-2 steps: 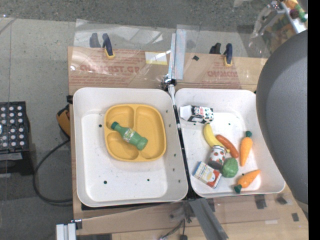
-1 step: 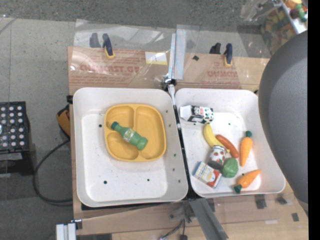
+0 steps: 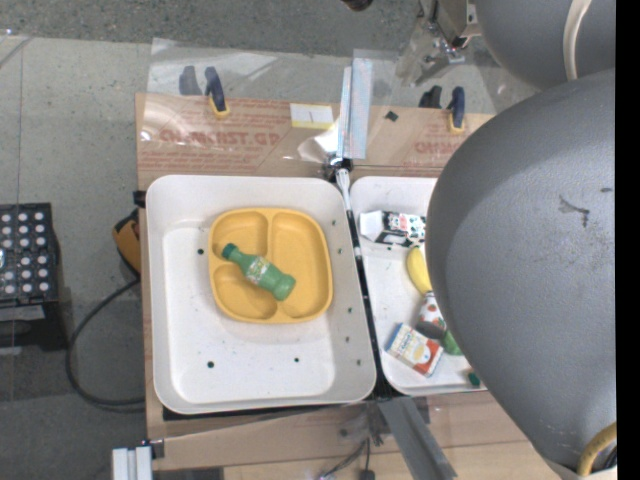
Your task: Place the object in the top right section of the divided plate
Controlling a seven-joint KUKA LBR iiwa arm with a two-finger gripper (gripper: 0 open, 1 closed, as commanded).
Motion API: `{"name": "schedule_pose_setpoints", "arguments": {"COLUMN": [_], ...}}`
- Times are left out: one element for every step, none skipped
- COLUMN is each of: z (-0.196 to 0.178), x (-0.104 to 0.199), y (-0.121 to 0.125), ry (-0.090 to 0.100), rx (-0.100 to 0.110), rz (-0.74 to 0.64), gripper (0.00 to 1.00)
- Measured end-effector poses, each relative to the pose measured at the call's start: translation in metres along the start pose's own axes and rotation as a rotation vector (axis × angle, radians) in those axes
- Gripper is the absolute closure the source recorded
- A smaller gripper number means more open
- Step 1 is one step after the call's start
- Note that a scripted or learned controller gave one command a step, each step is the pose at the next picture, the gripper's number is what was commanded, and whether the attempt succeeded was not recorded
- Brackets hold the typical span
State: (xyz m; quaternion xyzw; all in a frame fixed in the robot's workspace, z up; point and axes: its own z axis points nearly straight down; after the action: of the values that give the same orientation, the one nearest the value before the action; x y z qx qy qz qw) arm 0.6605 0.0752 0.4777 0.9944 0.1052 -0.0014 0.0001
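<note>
The gripper (image 3: 437,43) is a blurred metal shape well above the yellow divided plate (image 3: 322,230) – open or closed, I cannot tell. The green bottle (image 3: 258,271) lies tilted across the plate's dividers, cap up-left. Right of the plate, the grey arm (image 3: 540,268) hides most of the right bin (image 3: 372,268) – a yellow item (image 3: 418,268) is half covered.

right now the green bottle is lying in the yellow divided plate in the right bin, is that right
Not quite: the bin is wrong. The camera view shows the green bottle lying in the yellow divided plate, but that plate sits in the left bin, not the right one. The right bin holds a banana and some small packets instead.
</note>
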Motion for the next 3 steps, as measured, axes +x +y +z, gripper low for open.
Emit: {"name": "schedule_pose_setpoints", "arguments": {"z": [0.082, 0.081, 0.123], "x": [0.01, 0.01, -0.033], "y": [-0.062, -0.06, -0.11], "ry": [0.0, 0.001, 0.0], "rx": [-0.001, -0.001, 0.0], "rz": [-0.023, -0.019, -0.003], "gripper": [1.0, 0.0, 0.0]}}
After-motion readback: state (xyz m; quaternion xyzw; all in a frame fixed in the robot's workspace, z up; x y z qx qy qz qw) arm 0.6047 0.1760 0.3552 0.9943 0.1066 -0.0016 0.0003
